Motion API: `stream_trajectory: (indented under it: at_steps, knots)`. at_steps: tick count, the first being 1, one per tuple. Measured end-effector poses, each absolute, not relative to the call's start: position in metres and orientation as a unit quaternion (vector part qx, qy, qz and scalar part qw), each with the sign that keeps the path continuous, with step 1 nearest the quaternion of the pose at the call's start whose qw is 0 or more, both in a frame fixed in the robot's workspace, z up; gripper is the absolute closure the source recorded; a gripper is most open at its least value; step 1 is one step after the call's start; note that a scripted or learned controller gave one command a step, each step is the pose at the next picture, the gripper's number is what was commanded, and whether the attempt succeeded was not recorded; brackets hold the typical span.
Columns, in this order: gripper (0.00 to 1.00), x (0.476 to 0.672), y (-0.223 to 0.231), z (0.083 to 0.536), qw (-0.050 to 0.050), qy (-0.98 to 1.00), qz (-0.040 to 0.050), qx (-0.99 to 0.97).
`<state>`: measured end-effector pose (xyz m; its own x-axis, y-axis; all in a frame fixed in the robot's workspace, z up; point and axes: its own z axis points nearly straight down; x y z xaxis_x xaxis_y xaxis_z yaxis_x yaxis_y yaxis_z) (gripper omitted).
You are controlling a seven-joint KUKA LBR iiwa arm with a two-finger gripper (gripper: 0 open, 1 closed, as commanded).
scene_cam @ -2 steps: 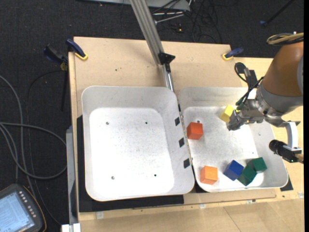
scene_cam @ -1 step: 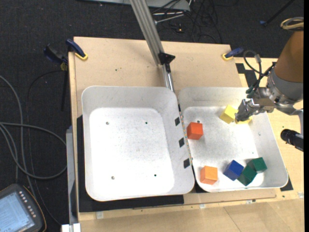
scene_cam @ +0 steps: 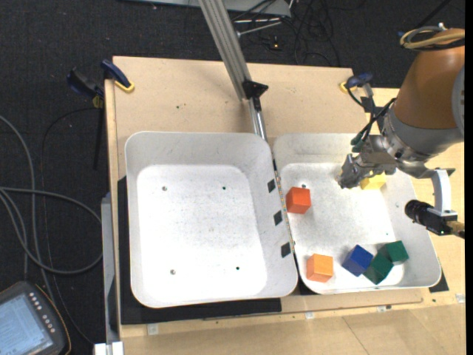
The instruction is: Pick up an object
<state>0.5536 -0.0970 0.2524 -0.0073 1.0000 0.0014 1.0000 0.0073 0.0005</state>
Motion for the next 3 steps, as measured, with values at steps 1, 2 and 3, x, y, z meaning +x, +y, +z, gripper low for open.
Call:
stream_trajectory:
  at_steps: [1,2,3]
  knots:
    - [1.00,0.532,-0.042,0.254,0.001,-0.710,-0.0006,-0.704]
    - [1.00,0.522,0.001,0.241,0.001,-0.710,0.0003,-0.705]
    - [1.00,0.511,0.062,0.240,0.001,-0.711,-0.0002,-0.704]
